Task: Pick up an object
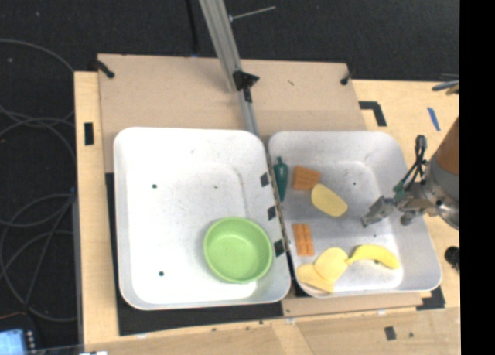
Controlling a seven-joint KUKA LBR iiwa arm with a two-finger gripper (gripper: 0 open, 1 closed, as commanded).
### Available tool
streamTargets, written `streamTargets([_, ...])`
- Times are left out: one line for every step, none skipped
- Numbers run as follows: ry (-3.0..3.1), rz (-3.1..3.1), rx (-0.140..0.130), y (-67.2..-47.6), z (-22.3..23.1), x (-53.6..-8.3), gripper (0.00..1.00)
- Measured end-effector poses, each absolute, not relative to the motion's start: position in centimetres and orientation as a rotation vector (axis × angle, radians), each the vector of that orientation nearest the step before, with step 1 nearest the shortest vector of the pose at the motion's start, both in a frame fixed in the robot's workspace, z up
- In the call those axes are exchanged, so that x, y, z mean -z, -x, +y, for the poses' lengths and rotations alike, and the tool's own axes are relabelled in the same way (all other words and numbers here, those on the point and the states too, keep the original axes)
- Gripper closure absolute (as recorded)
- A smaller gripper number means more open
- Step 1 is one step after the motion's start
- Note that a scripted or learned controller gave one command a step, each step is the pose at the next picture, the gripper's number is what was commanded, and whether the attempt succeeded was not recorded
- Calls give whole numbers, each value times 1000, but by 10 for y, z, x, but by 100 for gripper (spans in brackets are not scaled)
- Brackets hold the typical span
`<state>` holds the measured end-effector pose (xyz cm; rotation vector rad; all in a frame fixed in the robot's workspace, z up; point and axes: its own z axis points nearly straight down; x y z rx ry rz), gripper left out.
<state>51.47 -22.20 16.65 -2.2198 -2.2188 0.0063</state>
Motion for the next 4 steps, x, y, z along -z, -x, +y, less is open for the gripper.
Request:
streamTargets([2220,-2218,-6,-508,-223,-104,0])
streamTargets([2225,-2220,-3,-508,-224,-101,0])
streamTargets([2232,-2217,3,-510,-225,-112,100])
streamTargets([2222,-2229,5,-515,-221,-157,100])
